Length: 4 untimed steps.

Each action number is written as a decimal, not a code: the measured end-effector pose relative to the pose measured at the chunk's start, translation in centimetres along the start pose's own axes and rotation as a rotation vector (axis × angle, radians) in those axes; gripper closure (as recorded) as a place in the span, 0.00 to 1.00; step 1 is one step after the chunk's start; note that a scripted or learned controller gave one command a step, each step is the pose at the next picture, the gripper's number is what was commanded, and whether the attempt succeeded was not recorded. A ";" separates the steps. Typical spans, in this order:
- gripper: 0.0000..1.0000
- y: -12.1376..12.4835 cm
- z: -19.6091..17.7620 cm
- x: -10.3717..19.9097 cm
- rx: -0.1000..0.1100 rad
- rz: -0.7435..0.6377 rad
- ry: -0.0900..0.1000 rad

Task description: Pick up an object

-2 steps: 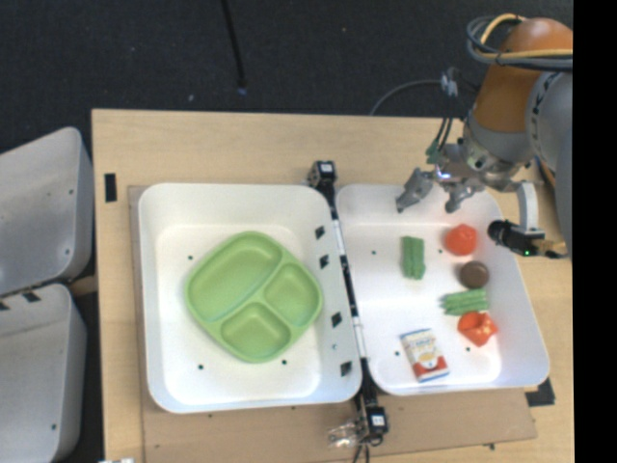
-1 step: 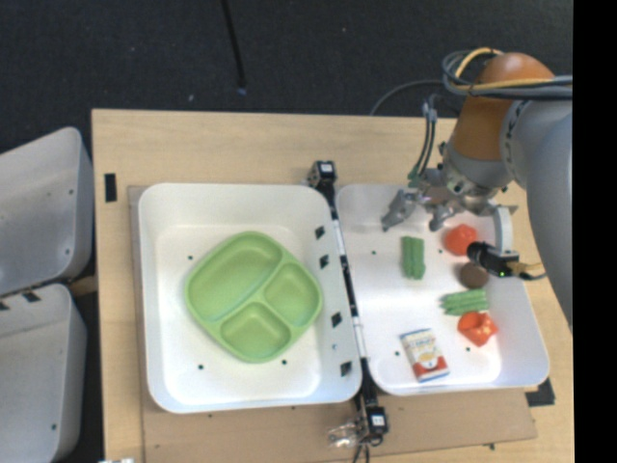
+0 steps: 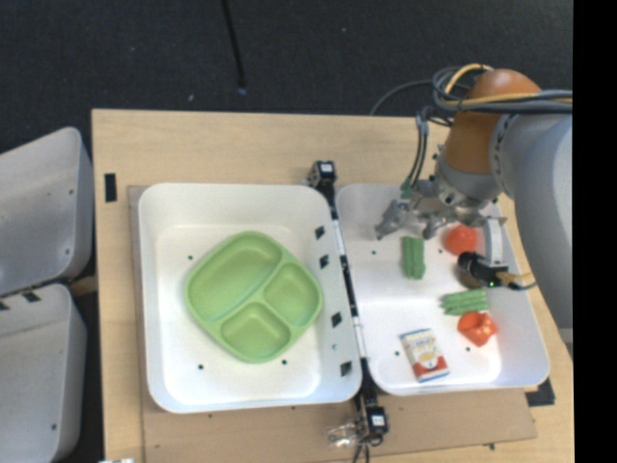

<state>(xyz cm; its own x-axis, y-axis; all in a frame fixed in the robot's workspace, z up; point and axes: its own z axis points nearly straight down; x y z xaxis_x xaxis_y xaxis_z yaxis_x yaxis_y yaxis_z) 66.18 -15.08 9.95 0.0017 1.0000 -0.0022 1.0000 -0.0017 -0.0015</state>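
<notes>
White bin (image 3: pixel 386 302): ridged green pickle-like stick (image 3: pixel 413 257).

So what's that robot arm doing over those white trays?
It is trying to pick something up. The claw hangs low in the right bin, just above a green stick-shaped toy. Nothing can be seen held in it. Nearby lie an orange toy, a green leafy piece, a red toy and a small box. The left bin holds a green divided plate.

The wooden bench (image 3: pixel 116 152) carries 2 white bins, left (image 3: pixel 154 355) and right (image 3: pixel 521 355), touching.
</notes>
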 end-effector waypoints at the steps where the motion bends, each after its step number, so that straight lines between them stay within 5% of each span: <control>1: 1.00 0.1 -1.3 -0.1 -0.005 0.001 -0.001; 4: 1.00 0.3 -18.3 -0.1 -0.008 -0.006 0.000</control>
<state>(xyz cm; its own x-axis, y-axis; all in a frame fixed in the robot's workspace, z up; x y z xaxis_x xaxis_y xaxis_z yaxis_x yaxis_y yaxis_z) 66.51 -15.16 28.24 -0.0041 1.0000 -0.0021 1.0000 0.0041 0.0069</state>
